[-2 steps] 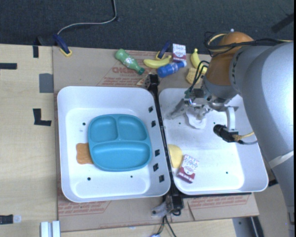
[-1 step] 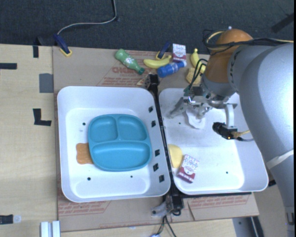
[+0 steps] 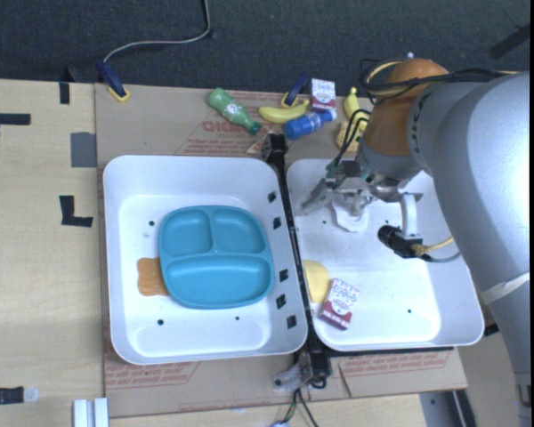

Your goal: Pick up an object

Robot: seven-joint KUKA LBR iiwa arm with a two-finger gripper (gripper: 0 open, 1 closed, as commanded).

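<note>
The gripper (image 3: 349,210) hangs at the right bin's (image 3: 445,327) twelve o'clock end; whether its jaws are parted or closed I cannot tell. Toward seven o'clock lie a small red-and-white packet (image 3: 338,302) and a yellow piece (image 3: 315,280), touching. The packet looks light, thin and crinkly, best pinched across its short sides.

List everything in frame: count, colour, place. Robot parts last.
bins: 2, white, side by side on the bench
divided plate: 1, blue, left bin
flat piece: 1, orange, under the plate's left edge
round item: 1, yellow, right bin, left side
packet: 1, red and white, right bin, beside the yellow item
bottle: 1, green, behind the bins
banana: 1, yellow, behind the bins
arm: 1, grey, from the right
pincer: 1, over the right bin
</note>
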